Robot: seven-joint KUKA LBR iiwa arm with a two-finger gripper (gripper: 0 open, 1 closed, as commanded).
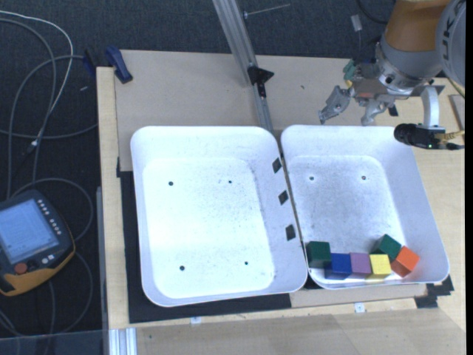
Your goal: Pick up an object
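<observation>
Several small blocks lie in a row along the near wall of the right bin (414, 170): a dark green block (319, 253), a blue block (341, 264), a purple block (360, 262), a yellow block (380, 264), an orange block (405, 260) and another green block (388, 245) just behind them. My gripper (355, 108) hangs over the bench beyond the far rim of the right bin, well away from the blocks. Its fingers (334, 103) are spread apart with nothing between them.
The left bin (148, 148) sits beside the right one, joined by black clips (282, 197). A slanted metal pole (238, 39) rises behind the bins. A blue tool (118, 63) lies at the bench's far left corner; a teach pendant (29, 237) sits off to the left.
</observation>
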